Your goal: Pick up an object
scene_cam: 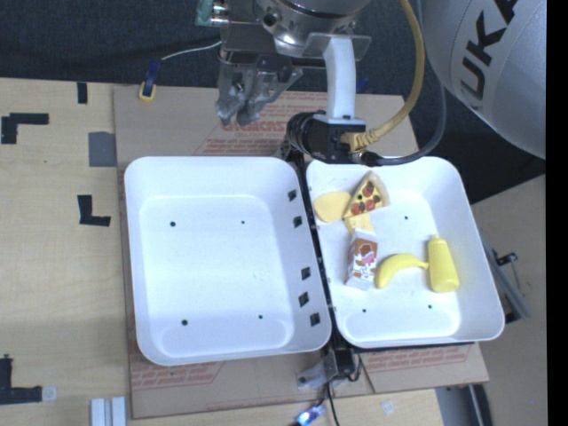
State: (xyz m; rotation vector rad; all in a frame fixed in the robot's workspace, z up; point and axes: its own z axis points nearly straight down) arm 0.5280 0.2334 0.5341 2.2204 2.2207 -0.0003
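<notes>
Two white bins: the right bin holds five things, among them one banana. The gripper hovers beyond the bins, its opening impossible to tell.

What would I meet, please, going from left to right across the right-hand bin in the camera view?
Yellow round piece → pizza slice → small carton → banana → yellow block.

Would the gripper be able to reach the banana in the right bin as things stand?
Probably yes: the banana lies uncovered, though the small carton and yellow cylinder crowd it. The gripper hangs beyond the bins.
</notes>
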